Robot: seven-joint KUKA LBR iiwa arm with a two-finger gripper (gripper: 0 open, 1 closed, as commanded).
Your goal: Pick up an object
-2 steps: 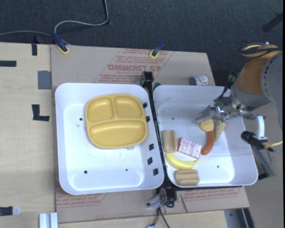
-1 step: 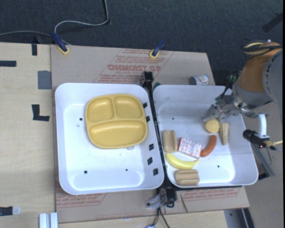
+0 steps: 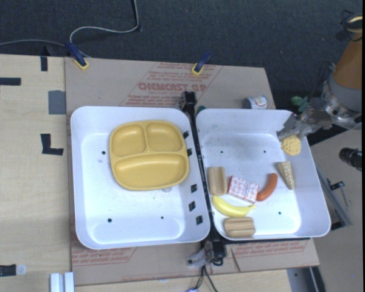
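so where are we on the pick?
Looks done: the tool is at the right bin's far right rim, with a yellow round object just below its tip. In hand: nothing I can confirm; the grasp isn't clear. Left: securing and lifting it. The banana and sausage lie on the bin floor.
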